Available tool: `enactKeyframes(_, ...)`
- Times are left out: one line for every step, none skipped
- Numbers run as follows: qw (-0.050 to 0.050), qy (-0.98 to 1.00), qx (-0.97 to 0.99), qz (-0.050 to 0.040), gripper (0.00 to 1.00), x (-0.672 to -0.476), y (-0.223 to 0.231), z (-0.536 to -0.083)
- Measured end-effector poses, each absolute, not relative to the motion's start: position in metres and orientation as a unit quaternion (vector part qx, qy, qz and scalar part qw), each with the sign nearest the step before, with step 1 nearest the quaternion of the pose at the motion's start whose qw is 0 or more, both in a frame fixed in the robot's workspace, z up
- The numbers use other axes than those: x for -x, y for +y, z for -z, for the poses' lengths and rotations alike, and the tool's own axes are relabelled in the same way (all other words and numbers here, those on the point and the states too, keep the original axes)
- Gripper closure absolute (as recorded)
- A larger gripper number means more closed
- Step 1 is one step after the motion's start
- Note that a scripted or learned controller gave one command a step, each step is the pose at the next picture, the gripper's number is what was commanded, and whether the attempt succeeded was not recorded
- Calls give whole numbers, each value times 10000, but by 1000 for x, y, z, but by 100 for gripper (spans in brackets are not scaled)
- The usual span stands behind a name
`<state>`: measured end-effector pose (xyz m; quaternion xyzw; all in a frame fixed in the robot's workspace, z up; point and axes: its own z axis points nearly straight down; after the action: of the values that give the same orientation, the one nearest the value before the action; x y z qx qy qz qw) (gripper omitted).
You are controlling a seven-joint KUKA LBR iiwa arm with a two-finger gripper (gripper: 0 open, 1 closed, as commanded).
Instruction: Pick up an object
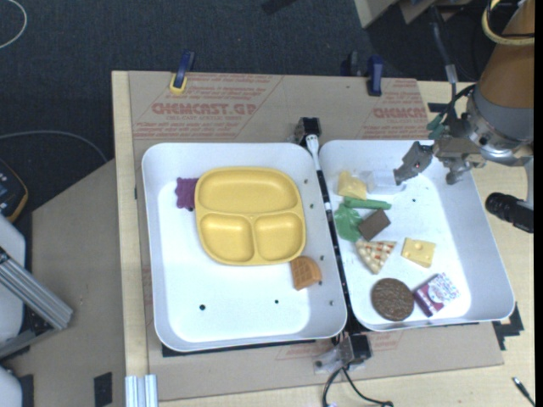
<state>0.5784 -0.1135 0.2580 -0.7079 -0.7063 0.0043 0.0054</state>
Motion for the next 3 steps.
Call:
enactKeyframes(1,-7071,7071,1,0,-580,-113,-266)
enactKeyframes(19,-7072,7070,-12,0,-586,-109,-221)
enactKeyframes(26,-7067,7075,-16,0,-588,-112,-159)
